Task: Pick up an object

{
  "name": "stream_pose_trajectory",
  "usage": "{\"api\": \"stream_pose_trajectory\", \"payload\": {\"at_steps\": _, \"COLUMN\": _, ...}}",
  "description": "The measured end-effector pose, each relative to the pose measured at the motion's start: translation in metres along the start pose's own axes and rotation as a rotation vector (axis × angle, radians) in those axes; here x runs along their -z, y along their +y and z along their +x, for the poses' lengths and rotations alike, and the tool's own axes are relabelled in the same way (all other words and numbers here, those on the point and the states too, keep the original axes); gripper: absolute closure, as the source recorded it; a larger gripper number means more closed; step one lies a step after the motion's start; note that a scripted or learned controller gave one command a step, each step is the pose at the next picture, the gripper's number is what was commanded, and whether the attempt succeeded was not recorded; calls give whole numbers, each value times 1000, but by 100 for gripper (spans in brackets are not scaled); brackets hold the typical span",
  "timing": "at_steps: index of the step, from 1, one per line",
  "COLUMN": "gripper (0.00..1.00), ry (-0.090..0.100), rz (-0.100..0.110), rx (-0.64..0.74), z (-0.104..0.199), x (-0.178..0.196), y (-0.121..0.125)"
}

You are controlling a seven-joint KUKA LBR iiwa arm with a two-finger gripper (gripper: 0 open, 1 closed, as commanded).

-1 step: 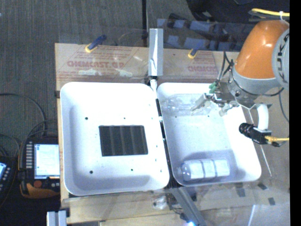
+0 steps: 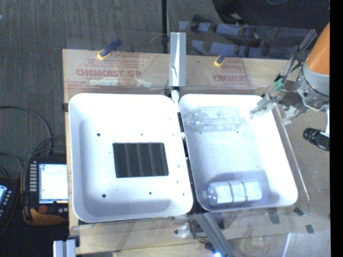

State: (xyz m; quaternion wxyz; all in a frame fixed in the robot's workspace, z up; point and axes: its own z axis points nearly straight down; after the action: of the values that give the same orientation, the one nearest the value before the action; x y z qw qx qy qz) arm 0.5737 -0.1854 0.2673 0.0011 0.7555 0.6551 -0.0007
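A black ribbed rectangular pad (image 2: pixel 140 159) lies flat in the middle of the left bin (image 2: pixel 86 111). In the right bin (image 2: pixel 284 165), a clear plastic tray-like piece (image 2: pixel 217 118) rests near the far wall, and a pale, clear-wrapped cylinder pack (image 2: pixel 236 191) lies on its side by the near wall. My gripper (image 2: pixel 272 113) hangs over the right bin's far right corner, to the right of the clear piece and apart from it. Its fingers (image 2: pixel 259 108) are open with nothing between them.
A metal post (image 2: pixel 177 63) stands between the bins at the back. Yellow and blue clamps (image 2: pixel 109 49) hold the wooden bench top. A handheld controller (image 2: pixel 45 189) and cables lie on the floor to the left.
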Motion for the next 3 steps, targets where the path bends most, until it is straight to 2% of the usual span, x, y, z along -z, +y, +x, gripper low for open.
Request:
{"api": "stream_pose_trajectory", "payload": {"at_steps": 1, "gripper": 0, "ry": 5, "rz": 0, "rx": 3, "z": -26, "x": -172, "y": -53}}
{"api": "stream_pose_trajectory", "payload": {"at_steps": 2, "gripper": 0, "ry": 2, "rz": 0, "rx": 13, "z": -19, "x": -54, "y": -87}}
{"api": "stream_pose_trajectory", "payload": {"at_steps": 3, "gripper": 0, "ry": 4, "rz": -11, "rx": -213, "z": 68, "x": -176, "y": -97}}
